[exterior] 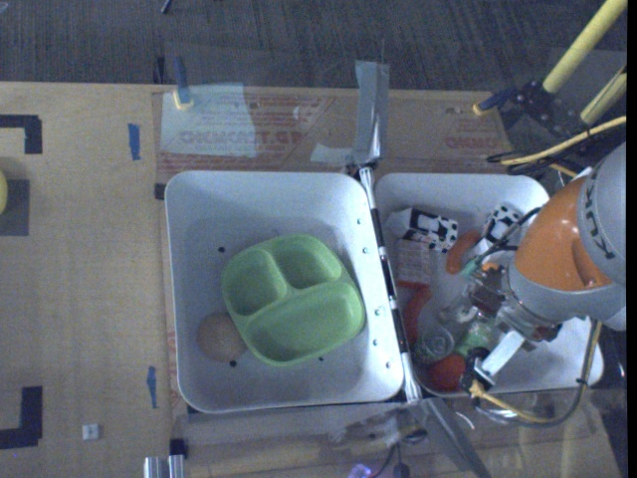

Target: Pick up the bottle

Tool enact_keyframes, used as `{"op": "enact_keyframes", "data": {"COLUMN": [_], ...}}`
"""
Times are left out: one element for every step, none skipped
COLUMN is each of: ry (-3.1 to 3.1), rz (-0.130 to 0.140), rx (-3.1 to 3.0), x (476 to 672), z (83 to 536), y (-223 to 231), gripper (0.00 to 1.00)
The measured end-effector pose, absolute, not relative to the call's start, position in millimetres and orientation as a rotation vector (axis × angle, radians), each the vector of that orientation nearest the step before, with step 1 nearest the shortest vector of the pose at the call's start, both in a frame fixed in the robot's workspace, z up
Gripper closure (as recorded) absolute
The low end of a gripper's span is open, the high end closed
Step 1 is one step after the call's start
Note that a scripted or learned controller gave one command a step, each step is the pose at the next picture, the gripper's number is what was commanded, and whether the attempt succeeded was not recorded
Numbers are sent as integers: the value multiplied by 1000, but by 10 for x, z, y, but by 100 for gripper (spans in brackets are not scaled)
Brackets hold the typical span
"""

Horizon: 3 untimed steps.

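Two white bins sit side by side on the bench; the left bin (189,267) holds a green divided tray (292,299) with a tan ball (220,337) touching its lower left edge. The right bin (453,185) is cluttered, and the arm (562,247), entering from the right, bends down over it with its orange band above the wrist. The gripper (466,327) hangs low among the clutter near a red object (448,369). A clear bottle (438,339) seems to lie just beside it, though blur makes this uncertain
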<state>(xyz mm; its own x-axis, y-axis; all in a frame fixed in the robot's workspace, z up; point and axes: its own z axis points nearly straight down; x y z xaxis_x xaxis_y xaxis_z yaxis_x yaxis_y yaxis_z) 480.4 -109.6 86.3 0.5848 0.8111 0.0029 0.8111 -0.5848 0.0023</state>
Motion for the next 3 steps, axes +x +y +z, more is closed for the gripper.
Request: {"op": "enact_keyframes", "data": {"ry": [1654, 1567, 1201], "rz": [4, 0, 2], "rx": [2668, 2722, 2903], "x": [4805, 5380, 4873], "z": [864, 1659, 858], "y": [-1098, -1619, -1189], "gripper": [0, 0, 0]}}
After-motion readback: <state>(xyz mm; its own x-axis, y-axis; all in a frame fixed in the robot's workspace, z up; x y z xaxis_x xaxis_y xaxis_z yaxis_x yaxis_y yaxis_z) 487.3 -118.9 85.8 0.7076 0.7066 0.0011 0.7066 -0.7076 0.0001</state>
